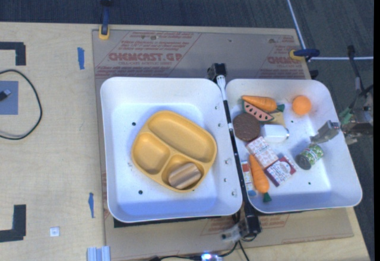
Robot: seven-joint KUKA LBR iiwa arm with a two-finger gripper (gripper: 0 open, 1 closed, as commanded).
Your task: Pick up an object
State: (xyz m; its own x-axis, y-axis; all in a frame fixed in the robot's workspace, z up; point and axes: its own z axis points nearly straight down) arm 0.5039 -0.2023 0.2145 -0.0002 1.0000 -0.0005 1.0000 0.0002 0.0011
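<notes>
The right bin (341,185) holds several toy foods. An orange ball (301,105) lies at its back, with a carrot (259,102) and a watermelon slice (259,113) to the left of it. A brown round cookie (246,127) and a white block (275,133) sit mid-bin. Two red-and-white packets (268,159) and a second carrot (258,177) lie nearer the front. A small green can (310,156) lies on its side near the right wall. My gripper (328,130) reaches in from the right edge, just above and right of the can, with nothing visibly held.
The left bin (119,111) carries a yellow divided tray (178,132) with a tan bun (184,175) in its front compartment. A black divider bar (228,123) runs between the bins. Blue clamps (104,16) hold the board at the back.
</notes>
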